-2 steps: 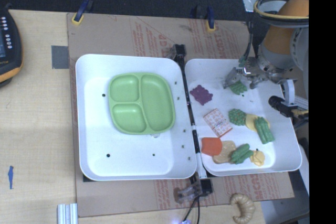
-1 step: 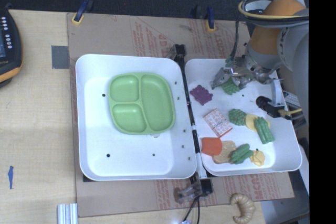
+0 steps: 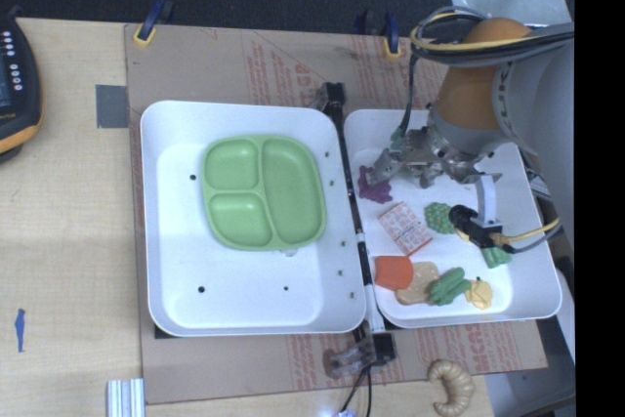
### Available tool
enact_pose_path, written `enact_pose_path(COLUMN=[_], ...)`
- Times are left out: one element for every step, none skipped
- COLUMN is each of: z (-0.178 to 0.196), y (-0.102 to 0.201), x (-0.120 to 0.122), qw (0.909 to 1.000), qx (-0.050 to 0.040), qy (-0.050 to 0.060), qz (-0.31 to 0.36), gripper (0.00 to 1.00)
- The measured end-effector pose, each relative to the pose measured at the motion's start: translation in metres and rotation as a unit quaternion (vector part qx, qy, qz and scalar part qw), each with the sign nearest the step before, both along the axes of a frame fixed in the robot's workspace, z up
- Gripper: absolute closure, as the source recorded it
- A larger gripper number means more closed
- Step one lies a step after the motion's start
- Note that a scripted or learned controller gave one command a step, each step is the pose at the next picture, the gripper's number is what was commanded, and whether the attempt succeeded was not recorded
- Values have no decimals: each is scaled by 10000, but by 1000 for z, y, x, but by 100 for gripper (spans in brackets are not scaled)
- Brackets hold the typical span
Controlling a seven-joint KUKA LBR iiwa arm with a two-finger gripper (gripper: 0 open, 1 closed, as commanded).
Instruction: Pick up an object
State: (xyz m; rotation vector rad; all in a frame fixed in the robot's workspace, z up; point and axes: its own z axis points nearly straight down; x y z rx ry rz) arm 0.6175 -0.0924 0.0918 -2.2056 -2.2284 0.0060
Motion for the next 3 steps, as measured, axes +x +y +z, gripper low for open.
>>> enact_pose_path(z=[12,12,0], y=[-4,-4,-8], x=[2,2,7], qw=[10000,10000,10000], qx=[-13,-16,-18], qy=[-22,-17,-31], qz=[-13,-9,-27], gripper=[100,0,0])
